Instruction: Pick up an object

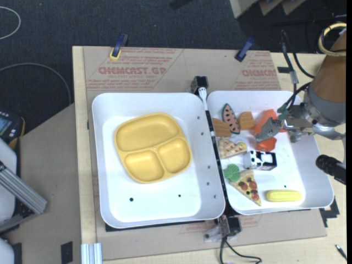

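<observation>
Gripper [268,130] low in right bin [308,191], over orange toy [267,143]. Toy partly hidden, shape and pointing unclear. Yellow corn [284,196] at 5 o'clock, long axis 9-to-3. Grip: cannot tell.

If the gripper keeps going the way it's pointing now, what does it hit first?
Probably the orange toy. The gripper points left and down into the right bin, and that toy lies right at its tip. Depth is unclear from this slanted view, so contact may already exist.
</observation>
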Action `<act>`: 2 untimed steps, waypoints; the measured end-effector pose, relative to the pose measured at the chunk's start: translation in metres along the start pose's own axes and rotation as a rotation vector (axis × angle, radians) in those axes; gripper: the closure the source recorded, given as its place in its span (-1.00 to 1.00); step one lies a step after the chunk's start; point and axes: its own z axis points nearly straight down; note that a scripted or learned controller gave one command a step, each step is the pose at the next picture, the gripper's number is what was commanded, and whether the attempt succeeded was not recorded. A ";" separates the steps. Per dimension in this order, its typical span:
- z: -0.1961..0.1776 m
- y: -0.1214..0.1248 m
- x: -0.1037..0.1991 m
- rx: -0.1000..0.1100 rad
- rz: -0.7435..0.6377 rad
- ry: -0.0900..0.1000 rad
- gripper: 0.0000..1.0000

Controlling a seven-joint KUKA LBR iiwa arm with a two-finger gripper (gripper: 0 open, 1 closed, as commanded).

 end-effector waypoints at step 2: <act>0.093 -0.005 0.008 0.007 0.000 0.002 -1.00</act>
